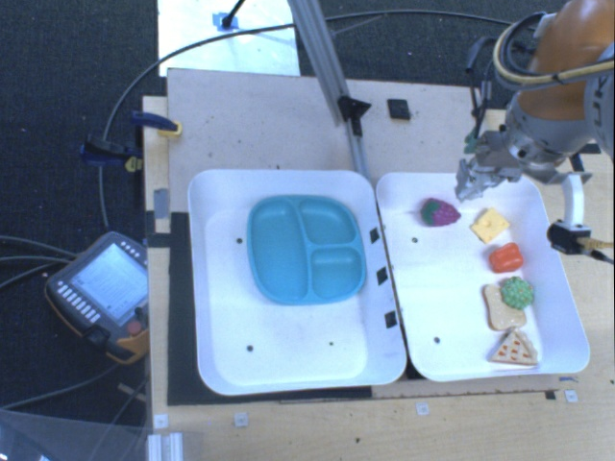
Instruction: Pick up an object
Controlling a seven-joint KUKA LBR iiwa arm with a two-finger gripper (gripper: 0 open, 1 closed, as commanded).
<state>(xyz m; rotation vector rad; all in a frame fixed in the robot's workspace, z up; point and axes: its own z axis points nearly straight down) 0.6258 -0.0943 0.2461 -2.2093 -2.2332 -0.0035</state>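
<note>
Toy foods lie in the right bin (553, 349), beside the left bin (221, 353) holding a blue divided plate (307, 250). The hand (469, 185) hovers near the purple grapes (440, 212) and yellow cheese (490, 226); its spread seems unreadable from here.

You've got the bench (250, 133), a pale board, carrying two white bins side by side: left bin (221, 353) and right bin (423, 353), rims touching in the middle. The fingers (468, 186) hang over the right bin's far edge. Small black block (399, 109) lies on bare board beyond them, and a blue-yellow clamp (159, 123) grips the bench's far left edge.
</note>
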